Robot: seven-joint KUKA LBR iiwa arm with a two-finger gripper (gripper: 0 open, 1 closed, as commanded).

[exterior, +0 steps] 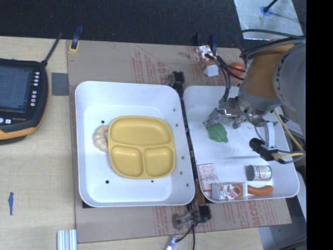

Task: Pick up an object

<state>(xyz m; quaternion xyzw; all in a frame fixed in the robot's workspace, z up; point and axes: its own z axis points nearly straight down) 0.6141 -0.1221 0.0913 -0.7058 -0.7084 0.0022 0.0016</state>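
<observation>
Arm's parked right over the green piece [218,134], nothing grabbed yet

Gripper [214,120] sits at the green piece's upper edge in the right bin [200,100]; can't tell its state. It's small and flat on slick white plastic, so I'd guess it could skid. Yellow tray [141,146] well left of it, small can [258,172] below-right, wooden bench [36,191] around.

Fixed overhead camera, slanted down on bins [83,139]
</observation>
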